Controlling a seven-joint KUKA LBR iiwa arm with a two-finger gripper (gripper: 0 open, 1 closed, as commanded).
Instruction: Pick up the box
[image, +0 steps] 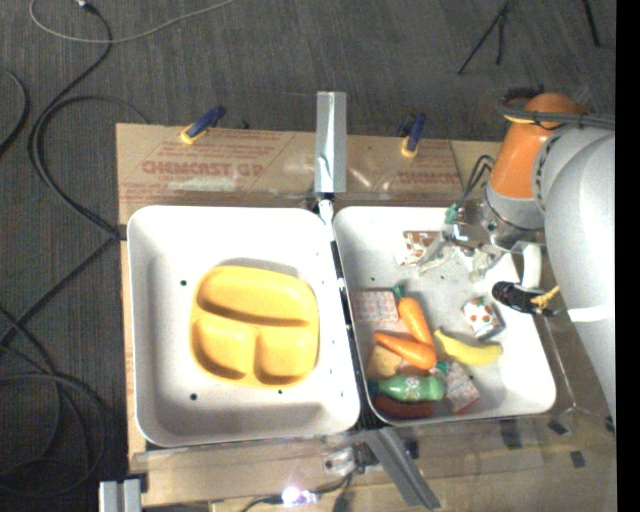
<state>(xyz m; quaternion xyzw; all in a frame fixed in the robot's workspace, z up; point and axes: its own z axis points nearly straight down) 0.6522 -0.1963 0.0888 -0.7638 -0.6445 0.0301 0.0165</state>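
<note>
My gripper (455, 254) hangs over the back of the right bin (530, 400), its two silvery fingers spread apart with nothing visible between them. A small red-and-white box (419, 240) lies just left of the left finger, close to it or touching. Another small red-and-white box (482, 318) sits tilted in front of the gripper, beside a banana (468, 350). A flat pink checkered box (377, 305) lies at the bin's left wall.
Two carrots (410, 335), a green bottle (408, 387), a dark sausage (405, 407) and a small packet (461, 388) crowd the right bin's front. The left bin (150, 300) holds a yellow divided tray (257, 323). A metal post (330, 145) stands behind the bins.
</note>
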